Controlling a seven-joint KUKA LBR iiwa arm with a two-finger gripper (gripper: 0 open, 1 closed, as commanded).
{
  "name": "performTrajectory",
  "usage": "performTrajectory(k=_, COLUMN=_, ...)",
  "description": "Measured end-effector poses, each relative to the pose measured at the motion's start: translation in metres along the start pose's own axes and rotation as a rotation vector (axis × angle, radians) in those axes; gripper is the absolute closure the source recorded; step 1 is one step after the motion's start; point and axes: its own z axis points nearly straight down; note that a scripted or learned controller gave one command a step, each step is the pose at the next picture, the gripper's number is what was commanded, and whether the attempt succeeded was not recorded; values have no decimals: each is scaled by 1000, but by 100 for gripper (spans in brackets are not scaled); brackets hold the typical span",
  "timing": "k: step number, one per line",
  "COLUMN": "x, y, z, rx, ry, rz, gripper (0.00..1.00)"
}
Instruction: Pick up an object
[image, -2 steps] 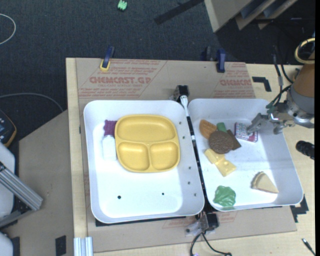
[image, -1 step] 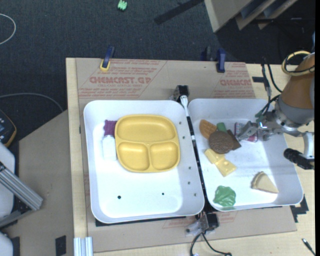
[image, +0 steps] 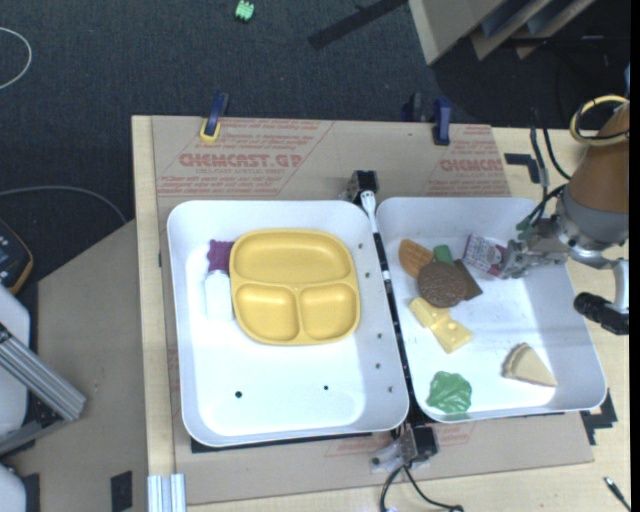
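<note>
The gripper (image: 517, 256) sits low over the right bin (image: 570, 330), at about 2 o'clock in that bin, with the arm (image: 600, 190) coming in from 3 o'clock. Whether its jaws are spread or closed cannot be told; they blur into the grey metal. Just beside the tip, at its 9 o'clock, lies a small packet (image: 484, 253) with pink and grey print, touching or nearly touching the gripper; nothing shows plainly between the jaws.

Further toward 9 o'clock is a brown round cookie (image: 444, 284), with an orange piece (image: 414, 256) at its 10 o'clock and a small green bit (image: 442, 253) at its 12. At the cookie's 6 o'clock lies a yellow cheese wedge (image: 441, 326). A tan slice (image: 526, 366) rests near the bin's 5 o'clock corner, and a green leafy piece (image: 450, 392) sits at 7 o'clock by the front rim.

The left bin (image: 280, 400) holds a yellow divided tray (image: 295, 285) in its upper half. At the tray's 9 o'clock, a purple item (image: 219, 254) and a white item (image: 216, 295) lie partly tucked against it.
</note>
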Motion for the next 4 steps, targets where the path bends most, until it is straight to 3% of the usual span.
performTrajectory(k=2, x=-2, y=4, z=-120, rx=-9, ry=-7, rz=2, gripper=100)
performTrajectory(k=4, x=88, y=19, z=-125, rx=-2, ry=-2, rz=-1, gripper=100)
